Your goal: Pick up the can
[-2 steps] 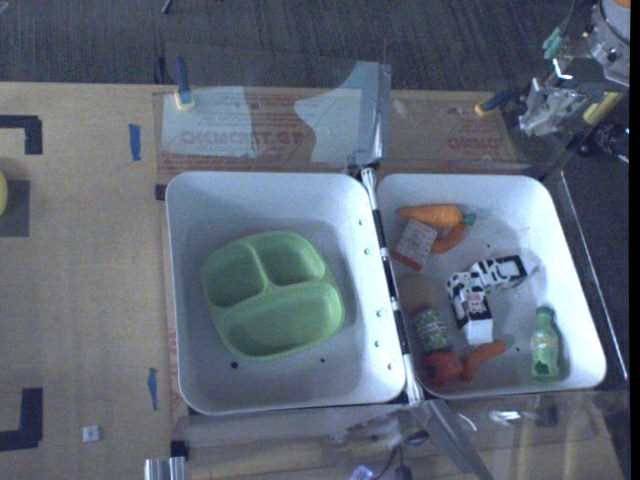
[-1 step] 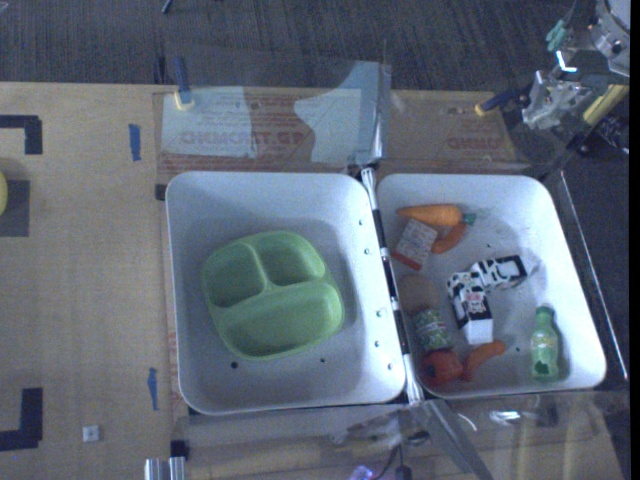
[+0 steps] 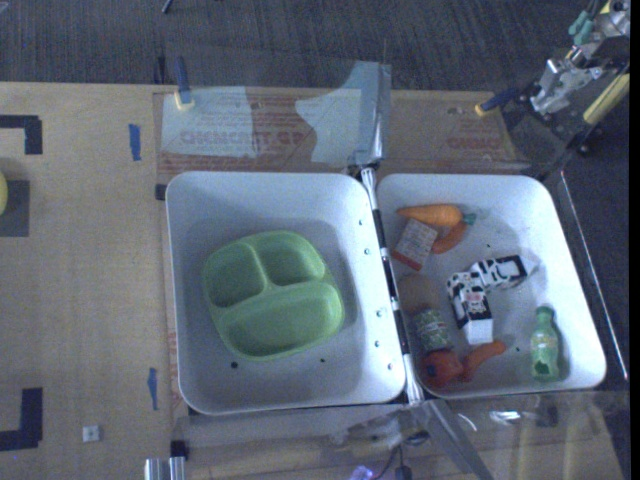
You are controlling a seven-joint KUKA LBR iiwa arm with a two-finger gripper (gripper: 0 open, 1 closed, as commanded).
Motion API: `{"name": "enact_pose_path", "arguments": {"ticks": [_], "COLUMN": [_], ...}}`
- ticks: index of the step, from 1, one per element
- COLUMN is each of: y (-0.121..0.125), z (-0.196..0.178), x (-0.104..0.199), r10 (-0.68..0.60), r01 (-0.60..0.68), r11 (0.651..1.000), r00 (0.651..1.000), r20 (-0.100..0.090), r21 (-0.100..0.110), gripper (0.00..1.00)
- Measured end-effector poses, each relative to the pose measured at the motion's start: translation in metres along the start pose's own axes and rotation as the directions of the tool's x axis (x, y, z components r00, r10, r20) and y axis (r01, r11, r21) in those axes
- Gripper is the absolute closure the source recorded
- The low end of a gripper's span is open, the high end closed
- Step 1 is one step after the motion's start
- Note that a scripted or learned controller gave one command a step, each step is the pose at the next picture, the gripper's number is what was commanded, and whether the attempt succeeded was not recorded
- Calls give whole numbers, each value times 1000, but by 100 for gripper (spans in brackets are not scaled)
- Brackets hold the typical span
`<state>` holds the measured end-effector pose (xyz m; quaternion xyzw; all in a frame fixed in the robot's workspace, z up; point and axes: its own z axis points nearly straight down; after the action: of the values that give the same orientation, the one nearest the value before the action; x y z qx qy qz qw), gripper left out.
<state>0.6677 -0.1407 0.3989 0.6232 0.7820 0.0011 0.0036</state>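
The can (image 3: 432, 328) is small, with a green label and a dark top. It stands in the right bin (image 3: 560, 228), close to the bin's left wall and towards the front. An orange-red toy (image 3: 445, 368) touches it on the near side. A black-and-white cow-pattern carton (image 3: 470, 303) lies just to its right.
The right bin also holds a carrot (image 3: 432, 213), a small red carton (image 3: 415, 243), a second cow-pattern carton (image 3: 497, 271) and a green bottle (image 3: 544, 343). A green divided plate (image 3: 272, 293) lies in the left bin (image 3: 190, 218). Metal fixtures (image 3: 575, 68) stand at the top right.
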Motion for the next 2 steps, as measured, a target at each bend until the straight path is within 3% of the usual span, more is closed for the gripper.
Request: {"name": "enact_pose_path", "arguments": {"ticks": [1, 2], "y": [0, 4], "z": [-38, 36], "x": [1, 21], "r10": [-405, -615], "r01": [405, 615], "r11": [914, 789], "r00": [914, 789], "r20": [1, -3], "r21": [-2, -1], "gripper": [100, 100]}}
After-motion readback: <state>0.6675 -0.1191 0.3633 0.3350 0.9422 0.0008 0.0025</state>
